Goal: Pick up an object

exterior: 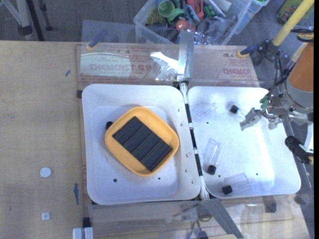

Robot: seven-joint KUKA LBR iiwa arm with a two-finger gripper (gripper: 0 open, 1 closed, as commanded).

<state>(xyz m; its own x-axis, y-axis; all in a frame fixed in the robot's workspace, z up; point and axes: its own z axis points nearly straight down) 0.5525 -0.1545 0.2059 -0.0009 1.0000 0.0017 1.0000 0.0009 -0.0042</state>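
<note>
Vials, clear with black caps, lie in the right bin (279, 180): one vial (212, 154) near the bin's left wall, another (237, 184) at its front, and a loose black cap (233, 109) sits toward the back. Above the bin's right part hangs the gripper (259, 119), fingers spread apart with nothing between them, well apart from both vials. Across the divider, the left bin (94, 148) holds a yellow tray (142, 141) with dark slats.
</note>
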